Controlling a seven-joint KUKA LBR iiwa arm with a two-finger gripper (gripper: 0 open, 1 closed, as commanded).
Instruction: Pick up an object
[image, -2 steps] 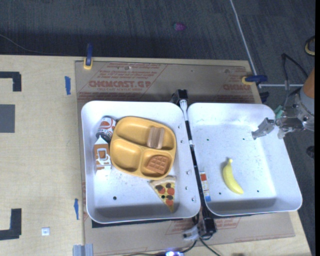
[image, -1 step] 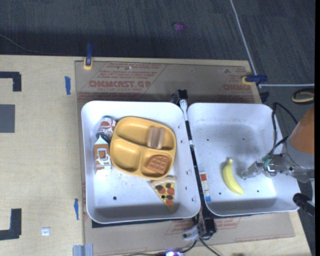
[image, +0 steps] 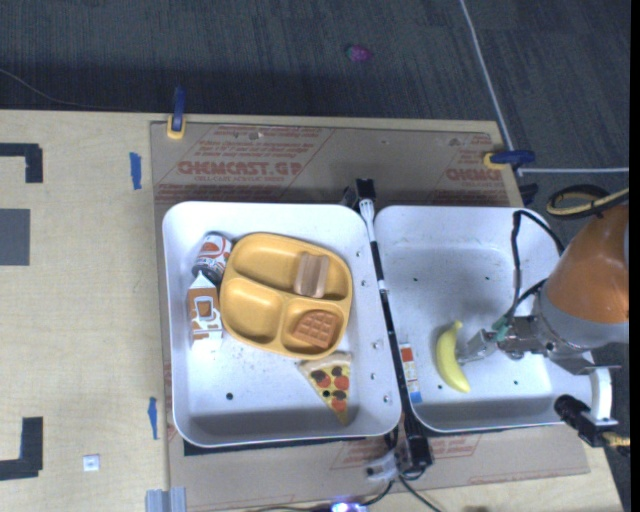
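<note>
A yellow banana (image: 452, 360) lies in the right bin (image: 440, 240), near its front left corner. My gripper (image: 483, 342) is low in that bin, just right of the banana's upper half and very close to it; I cannot tell whether it touches. The arm, with its orange band (image: 598, 280), comes in from the right. In the left bin (image: 190, 400) sits a yellow divided plate (image: 250, 305) with a brown block (image: 311, 273) and a waffle-like piece (image: 316, 327) in its compartments.
Beside the plate on its left are a small can (image: 210, 257) and an orange-and-white carton (image: 204, 312). A pizza slice (image: 331, 381) lies at the left bin's front right. A black divider rail (image: 385, 320) runs between the bins.
</note>
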